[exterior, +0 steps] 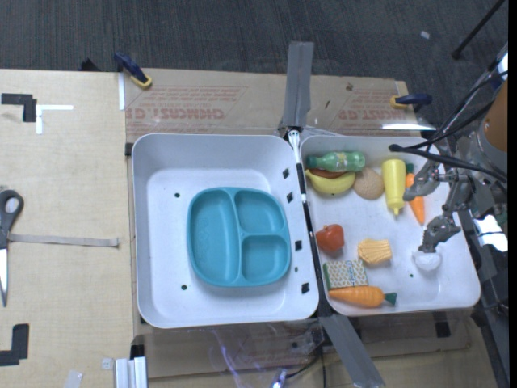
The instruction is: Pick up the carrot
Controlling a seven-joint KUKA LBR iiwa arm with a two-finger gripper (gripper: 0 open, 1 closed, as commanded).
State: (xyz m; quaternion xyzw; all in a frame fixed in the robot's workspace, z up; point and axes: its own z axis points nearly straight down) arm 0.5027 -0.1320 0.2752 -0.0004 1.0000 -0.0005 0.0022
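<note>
A large orange carrot (pixel 358 296) with a green stub lies along the front wall of the right bin (pixel 460 293). A smaller orange carrot-like piece (pixel 418 208) lies near the bin's right side, next to a yellow bottle (pixel 393 184). My gripper (pixel 421 213) reaches in from the right and hangs over that smaller piece. Its fingers (pixel 440 231) are spread wide, one on each side of the piece, and grip nothing. The gripper is well back and to the right of the large carrot.
The right bin also holds a green bottle (pixel 338 161), a banana (pixel 331 183), a beige round item (pixel 370 185), a red vegetable (pixel 329 237), a yellow ridged piece (pixel 375 251), a checked block (pixel 345 273) and a white lump (pixel 426 259). The left bin (pixel 153 217) holds a blue divided plate (pixel 240 237).
</note>
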